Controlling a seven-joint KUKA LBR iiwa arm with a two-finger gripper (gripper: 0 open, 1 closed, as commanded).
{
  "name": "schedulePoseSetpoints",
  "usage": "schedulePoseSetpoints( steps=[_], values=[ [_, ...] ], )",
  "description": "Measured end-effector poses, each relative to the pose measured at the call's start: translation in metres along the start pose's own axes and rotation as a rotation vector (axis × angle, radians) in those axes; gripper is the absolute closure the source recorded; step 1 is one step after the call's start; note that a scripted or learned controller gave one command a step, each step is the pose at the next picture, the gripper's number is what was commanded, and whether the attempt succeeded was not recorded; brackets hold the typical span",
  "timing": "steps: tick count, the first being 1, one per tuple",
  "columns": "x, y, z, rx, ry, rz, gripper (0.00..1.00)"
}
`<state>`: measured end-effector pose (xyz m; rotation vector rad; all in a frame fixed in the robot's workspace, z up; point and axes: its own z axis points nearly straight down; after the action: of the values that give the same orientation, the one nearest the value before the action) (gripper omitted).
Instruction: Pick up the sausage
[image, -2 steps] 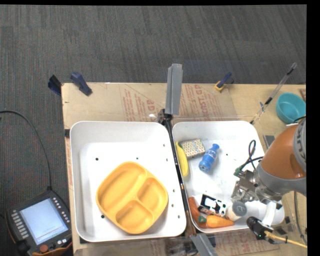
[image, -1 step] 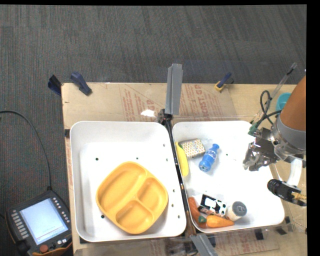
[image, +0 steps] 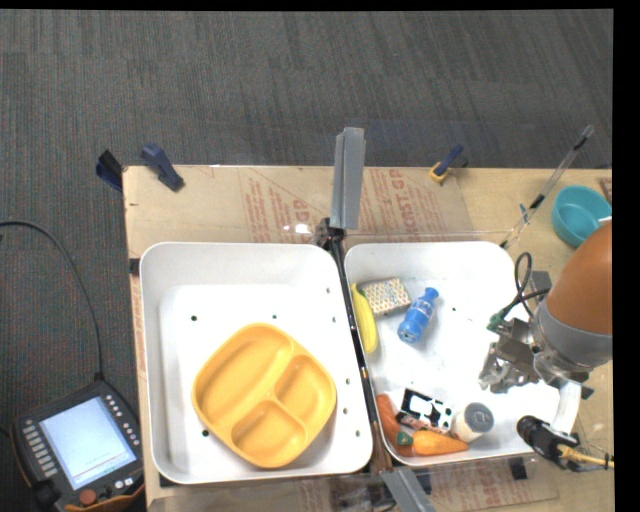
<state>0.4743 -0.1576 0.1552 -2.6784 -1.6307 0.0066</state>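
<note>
Sausage (image: 385, 414) lying at the lower left corner of the right bin (image: 500, 255), a reddish-brown link slanting along the bin's left wall, lower end meeting a carrot (image: 437, 444) stretched along the bottom edge. Just right of it, a black-and-white patterned item (image: 424, 407), then a small round grey-capped thing (image: 475, 419). Higher up in the same bin: a banana (image: 366, 320), a speckled sponge (image: 385, 295), a blue bottle (image: 418, 315). Yellow divided plate (image: 265, 393) resting in the left bin (image: 160, 300).

Step in hand, by the look of it: the approach, nothing grasped yet. Gripper (image: 503, 368) poised over the right-hand part of the right bin, well apart from the sausage, touching nothing visible, nothing between the fingertips; spread or pressed together, cannot tell. Next move probably calls for travel toward the lower left of that bin, lining up across the link's narrow width, and coming down clear of the carrot and the wall.
</note>
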Motion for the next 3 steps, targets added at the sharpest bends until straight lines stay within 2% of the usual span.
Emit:
schedulePoseSetpoints(
  steps=[1,2,3],
  values=[
    [0.019,-0.009,0.07,0.0,0.001,0.133,1.0],
    [0.039,0.025,-0.039,-0.002,0.0,0.102,1.0],
    [0.021,-0.01,0.069,0.0,0.001,0.098,1.0]
  ],
)
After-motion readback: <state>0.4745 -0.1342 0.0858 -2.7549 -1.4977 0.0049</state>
